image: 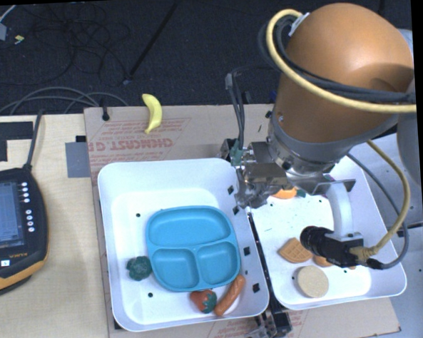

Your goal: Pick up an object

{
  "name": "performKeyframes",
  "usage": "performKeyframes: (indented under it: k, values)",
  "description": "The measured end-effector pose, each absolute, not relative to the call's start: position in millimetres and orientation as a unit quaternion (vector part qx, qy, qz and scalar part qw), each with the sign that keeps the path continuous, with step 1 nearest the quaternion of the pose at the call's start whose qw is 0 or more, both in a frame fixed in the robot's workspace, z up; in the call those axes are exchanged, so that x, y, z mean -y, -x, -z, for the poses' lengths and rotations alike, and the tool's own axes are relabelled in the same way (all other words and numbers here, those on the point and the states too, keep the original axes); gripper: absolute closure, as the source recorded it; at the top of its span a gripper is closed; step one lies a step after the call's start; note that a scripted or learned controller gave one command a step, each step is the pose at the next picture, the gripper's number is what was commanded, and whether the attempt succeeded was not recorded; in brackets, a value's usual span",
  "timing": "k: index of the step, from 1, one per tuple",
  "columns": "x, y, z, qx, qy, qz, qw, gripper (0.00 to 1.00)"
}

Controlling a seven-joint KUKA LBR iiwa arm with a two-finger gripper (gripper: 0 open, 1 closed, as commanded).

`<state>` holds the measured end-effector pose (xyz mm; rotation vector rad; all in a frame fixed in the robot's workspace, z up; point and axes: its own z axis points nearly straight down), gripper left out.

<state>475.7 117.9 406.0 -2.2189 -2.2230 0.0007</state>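
Bench (69, 295) top carries a cardboard sheet (124, 143) with 2 white bins side by side on it. Pendant (7, 220) sits at bench left edge. Banana (152, 112) lies on the cardboard, behind the left bin (114, 206), outside both bins.

Left bin contents:
- Blue plate (191, 244), 3 compartments, approx. centre of bin.
- Green piece (139, 268), touching plate's left side.
- Red piece (203, 299) and sausage (230, 293), side by side at plate's front-right corner, near bin's front wall.

Right bin (286, 224) contents:
- Waffle (294, 250), mid-bin, near the divider.
- Round biscuit (311, 281), just in front of the waffle.
- Orange piece (286, 194), at rear of bin, partly covered by the wrist.

Arm (341, 64) enters from the right, above the right bin. Gripper (252, 187) is positioned over the rear part of the divider between bins, just left of the orange piece. Gripper state: cannot tell from this view. No item is seen held; contact w/ orange piece cannot be confirmed.
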Motion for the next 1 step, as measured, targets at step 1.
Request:
performKeyframes:
  k: [1]
  values:
    - [-169.8, -492.8, -540.4, 0.709, 0.705, 0.0057, -0.002, 1.00]
